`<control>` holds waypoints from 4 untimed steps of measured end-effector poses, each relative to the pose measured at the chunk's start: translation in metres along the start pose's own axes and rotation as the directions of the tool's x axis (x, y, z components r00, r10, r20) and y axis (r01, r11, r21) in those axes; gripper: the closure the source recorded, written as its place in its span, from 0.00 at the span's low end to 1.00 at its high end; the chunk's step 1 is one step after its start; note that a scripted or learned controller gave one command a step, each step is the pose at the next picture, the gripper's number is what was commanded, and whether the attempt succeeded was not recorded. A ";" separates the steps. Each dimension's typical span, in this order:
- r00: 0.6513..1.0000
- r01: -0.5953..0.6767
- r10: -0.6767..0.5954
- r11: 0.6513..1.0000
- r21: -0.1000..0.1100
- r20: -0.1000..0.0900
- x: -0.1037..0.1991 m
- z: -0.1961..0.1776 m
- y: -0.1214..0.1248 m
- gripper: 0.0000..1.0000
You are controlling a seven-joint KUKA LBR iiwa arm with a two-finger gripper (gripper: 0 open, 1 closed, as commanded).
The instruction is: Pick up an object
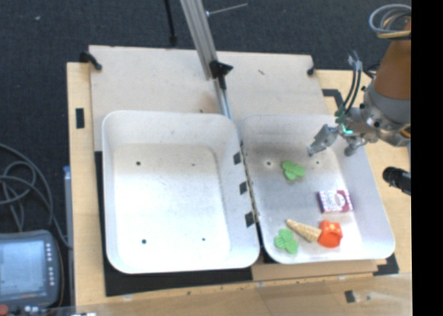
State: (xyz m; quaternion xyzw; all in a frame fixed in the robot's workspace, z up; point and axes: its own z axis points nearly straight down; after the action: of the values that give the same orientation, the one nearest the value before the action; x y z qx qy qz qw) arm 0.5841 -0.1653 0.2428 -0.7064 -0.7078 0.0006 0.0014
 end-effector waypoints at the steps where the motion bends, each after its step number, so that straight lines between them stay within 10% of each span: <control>1: 1.000 0.001 -0.001 1.000 -0.005 0.000 0.000 -0.003 0.001 0.00; 4: 1.000 -0.006 0.006 1.000 -0.001 0.004 0.000 0.143 -0.005 0.00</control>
State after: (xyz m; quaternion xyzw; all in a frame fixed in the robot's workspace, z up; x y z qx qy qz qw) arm 0.5789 -0.1652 0.0999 -0.7087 -0.7055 0.0018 -0.0005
